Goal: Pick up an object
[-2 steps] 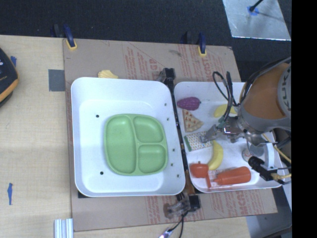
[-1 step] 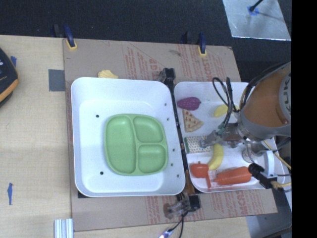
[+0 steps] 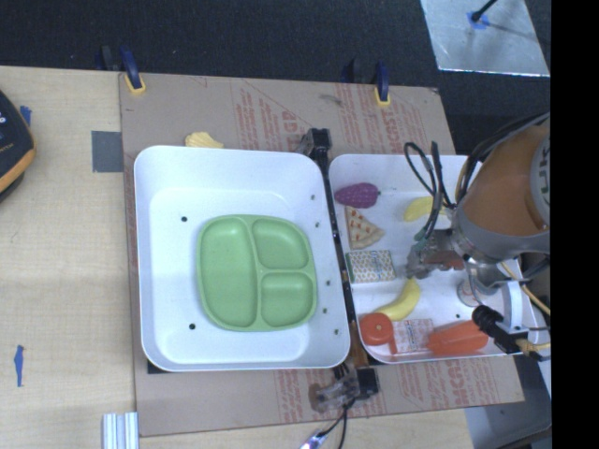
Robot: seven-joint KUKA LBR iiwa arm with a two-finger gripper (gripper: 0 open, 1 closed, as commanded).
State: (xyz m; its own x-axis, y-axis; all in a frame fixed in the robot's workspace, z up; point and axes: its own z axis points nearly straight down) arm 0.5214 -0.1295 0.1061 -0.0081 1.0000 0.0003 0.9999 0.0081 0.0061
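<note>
We note the counter (image 3: 65, 251) as pale wood-look laminate, matt. Over it lies a brown cardboard sheet (image 3: 234, 110), dull, with faded red print. Both bins read as smooth white plastic: the left bin (image 3: 159, 181) has a mild sheen, the right bin (image 3: 388, 171) likewise. The green divided tray (image 3: 255, 271) looks like matt moulded plastic. The banana (image 3: 402, 301) and purple piece (image 3: 357, 195) look like smooth toy plastic. The arm's orange band (image 3: 510, 185) is satin-glossy.
</note>
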